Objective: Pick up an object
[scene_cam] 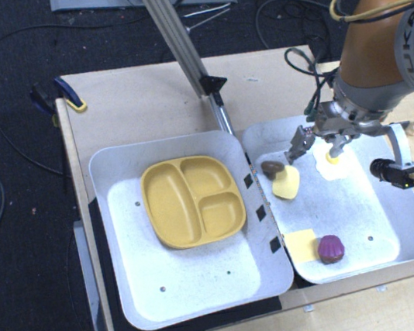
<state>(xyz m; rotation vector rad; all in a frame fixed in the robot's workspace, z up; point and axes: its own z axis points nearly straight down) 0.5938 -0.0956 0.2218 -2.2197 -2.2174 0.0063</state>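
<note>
My gripper (317,149) hangs over the back of the right bin (405,222), its two fingers spread open with nothing between them. A pale yellow object (330,169) lies on the bin floor just under the right finger. Left of the gripper are a small brown piece (272,166) and a yellow pear-shaped object (287,184), touching each other. Near the front of the bin, a yellow square block (301,245) lies next to a purple object (330,248).
The left bin (134,291) holds a yellow divided plate (194,200). A slanted metal pole (180,39) comes down to the bins' shared back corner. A black fitting with a cable (397,172) hangs from the arm above the right bin's right side.
</note>
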